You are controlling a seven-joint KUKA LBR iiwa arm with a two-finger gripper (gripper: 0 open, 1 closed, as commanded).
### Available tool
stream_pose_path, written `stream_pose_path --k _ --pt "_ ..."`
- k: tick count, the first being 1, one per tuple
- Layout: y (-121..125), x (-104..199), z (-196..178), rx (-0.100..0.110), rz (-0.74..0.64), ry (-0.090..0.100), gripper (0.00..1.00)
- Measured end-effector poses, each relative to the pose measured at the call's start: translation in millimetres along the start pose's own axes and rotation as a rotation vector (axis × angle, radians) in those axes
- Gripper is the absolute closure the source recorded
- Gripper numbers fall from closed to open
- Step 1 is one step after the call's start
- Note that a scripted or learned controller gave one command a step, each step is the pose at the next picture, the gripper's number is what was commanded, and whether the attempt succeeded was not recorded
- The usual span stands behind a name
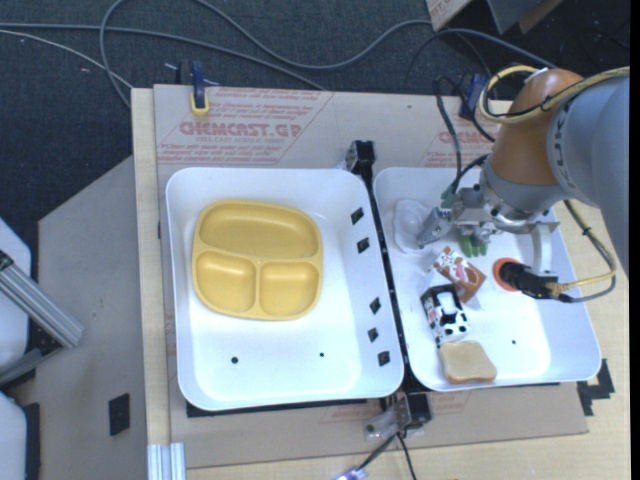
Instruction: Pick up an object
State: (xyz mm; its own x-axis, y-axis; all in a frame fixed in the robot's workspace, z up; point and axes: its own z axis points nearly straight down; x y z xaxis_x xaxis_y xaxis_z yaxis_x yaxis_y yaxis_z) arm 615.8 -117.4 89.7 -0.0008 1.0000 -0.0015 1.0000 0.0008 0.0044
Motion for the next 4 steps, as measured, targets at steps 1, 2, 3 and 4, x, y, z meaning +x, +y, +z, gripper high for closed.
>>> stream_pose_path --k 1,2,3,4 --pt "3.1 -2.7 -14.7 -0.014 0.001 -0.007 1.00" --pt "11.7 3.6 -74.8 -0.003 -0.001 0.001 1.00" --pt "17.7 2.3 -139.8 -0.005 -0.001 0.000 1.00" --pt "19.1 2.2 -176.5 -0.002 0.000 0.001 1.00"
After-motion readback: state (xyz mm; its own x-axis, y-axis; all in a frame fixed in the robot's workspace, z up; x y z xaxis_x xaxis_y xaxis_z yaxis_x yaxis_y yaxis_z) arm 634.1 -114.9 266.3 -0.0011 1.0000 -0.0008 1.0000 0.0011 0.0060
